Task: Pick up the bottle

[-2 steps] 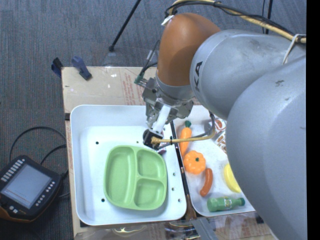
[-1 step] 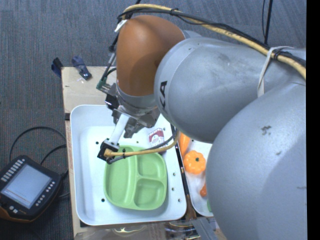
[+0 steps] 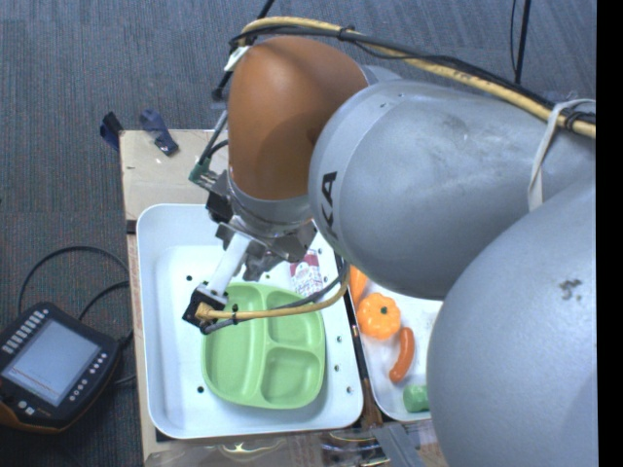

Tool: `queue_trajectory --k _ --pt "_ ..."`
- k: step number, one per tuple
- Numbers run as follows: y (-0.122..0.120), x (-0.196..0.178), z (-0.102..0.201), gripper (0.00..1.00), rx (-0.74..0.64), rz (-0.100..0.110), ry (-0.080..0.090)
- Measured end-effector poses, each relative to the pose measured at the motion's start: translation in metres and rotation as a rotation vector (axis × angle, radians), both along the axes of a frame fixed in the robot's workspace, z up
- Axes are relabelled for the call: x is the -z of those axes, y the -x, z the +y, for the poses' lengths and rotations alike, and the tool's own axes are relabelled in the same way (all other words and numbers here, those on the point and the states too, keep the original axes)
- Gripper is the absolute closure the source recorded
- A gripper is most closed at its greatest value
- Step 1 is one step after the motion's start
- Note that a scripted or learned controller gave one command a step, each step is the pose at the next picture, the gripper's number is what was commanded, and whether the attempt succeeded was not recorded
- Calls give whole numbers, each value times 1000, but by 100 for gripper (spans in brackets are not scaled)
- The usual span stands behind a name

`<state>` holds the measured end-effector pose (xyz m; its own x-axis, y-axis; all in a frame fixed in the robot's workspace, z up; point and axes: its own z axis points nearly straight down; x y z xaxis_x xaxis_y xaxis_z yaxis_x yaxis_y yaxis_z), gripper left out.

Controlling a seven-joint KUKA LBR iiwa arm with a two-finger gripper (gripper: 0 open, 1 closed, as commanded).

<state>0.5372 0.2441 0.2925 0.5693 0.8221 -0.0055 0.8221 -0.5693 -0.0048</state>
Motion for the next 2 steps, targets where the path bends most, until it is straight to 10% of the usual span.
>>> queue_trajectory --k 1,2 --pt "61 -110 1 100 62 -4 0" --pt "41 -62 1 100 -78 0 1"
